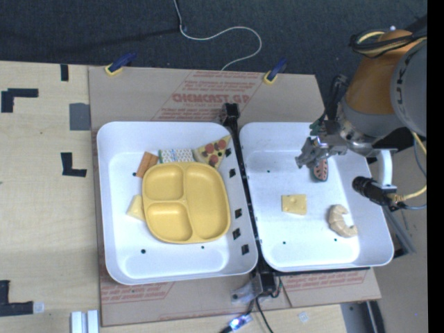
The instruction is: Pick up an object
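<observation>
My gripper hangs over the upper right part of the right bin, below the arm's orange band. A small reddish-brown object lies right at its tip, partly covered by it; whether the two touch is unclear. On the bin floor below lie a pale yellow cheese square and, further right, a tan croissant-shaped piece, both apart from the gripper.
The left bin holds a yellow divided plate resting over several small toy foods, including a pizza slice and an orange strip. A black divider runs between the bins. Cardboard lies under both.
</observation>
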You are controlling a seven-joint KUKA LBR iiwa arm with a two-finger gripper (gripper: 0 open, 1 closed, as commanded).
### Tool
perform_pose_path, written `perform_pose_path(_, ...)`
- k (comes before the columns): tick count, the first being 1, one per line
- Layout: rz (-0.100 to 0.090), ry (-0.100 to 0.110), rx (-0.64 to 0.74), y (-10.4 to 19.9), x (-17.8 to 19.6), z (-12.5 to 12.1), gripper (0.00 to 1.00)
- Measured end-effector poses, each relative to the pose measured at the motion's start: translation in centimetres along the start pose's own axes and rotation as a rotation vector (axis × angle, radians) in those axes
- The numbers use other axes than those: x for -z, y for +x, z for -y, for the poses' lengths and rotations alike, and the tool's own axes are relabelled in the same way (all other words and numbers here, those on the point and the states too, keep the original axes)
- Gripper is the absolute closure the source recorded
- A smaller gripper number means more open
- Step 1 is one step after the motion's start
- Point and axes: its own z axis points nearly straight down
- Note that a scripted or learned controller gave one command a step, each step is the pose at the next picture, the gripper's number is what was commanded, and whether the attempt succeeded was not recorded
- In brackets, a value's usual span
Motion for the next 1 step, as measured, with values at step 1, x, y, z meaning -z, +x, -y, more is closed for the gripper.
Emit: perform_pose_path(1,0.0,0.0,0.0,0.08,2.93,-0.07,1.0)
